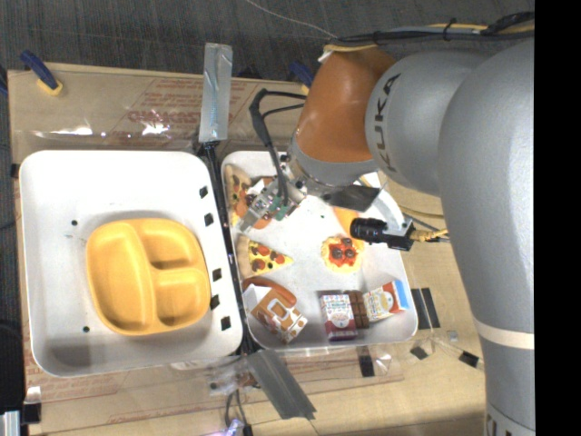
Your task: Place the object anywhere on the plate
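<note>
A yellow plate (145, 272) with three compartments lies in the left white bin (54, 189). The right white bin (309, 230) holds several toy foods. My gripper (270, 203) is low in that bin's far left corner, right beside an orange speckled food piece (240, 195) that lies against the bin wall. The arm's orange band (340, 107) hangs over the far end of the bin and hides part of it. From this angle I cannot make out whether anything is held.
In the right bin lie a pizza slice (266, 258), a berry tart (341, 252), a brown pastry (277, 309), a small carton (338, 314) and a second carton (388, 301). A black divider (222, 243) runs between the bins.
</note>
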Available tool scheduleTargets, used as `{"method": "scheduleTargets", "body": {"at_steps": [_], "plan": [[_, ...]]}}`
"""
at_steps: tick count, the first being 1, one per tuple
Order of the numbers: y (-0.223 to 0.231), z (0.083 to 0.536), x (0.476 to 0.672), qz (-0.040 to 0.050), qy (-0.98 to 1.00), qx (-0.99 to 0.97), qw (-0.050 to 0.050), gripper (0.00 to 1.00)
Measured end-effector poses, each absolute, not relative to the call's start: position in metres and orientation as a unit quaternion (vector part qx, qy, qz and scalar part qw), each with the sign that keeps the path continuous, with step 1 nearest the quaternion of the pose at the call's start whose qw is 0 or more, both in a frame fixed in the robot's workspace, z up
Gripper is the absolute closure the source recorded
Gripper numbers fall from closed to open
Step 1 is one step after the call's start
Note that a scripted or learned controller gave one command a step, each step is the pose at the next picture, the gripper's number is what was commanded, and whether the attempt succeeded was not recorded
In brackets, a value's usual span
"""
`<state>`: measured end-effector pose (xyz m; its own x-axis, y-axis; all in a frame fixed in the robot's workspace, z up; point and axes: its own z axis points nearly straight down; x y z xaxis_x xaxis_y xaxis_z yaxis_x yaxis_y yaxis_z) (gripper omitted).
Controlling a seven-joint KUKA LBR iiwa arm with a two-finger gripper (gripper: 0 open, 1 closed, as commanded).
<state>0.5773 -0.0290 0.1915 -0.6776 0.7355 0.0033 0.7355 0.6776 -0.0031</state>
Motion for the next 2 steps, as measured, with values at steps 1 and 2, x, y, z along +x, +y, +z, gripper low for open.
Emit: {"method": "scheduleTargets", "body": {"at_steps": [1, 2], "plan": [[-0.016, 0.218, 0.522, 0.0004, -0.899, -0.439, 0.001, 1.0], [0.004, 0.274, 0.509, 0.0002, -0.859, -0.511, -0.001, 1.0]]}}
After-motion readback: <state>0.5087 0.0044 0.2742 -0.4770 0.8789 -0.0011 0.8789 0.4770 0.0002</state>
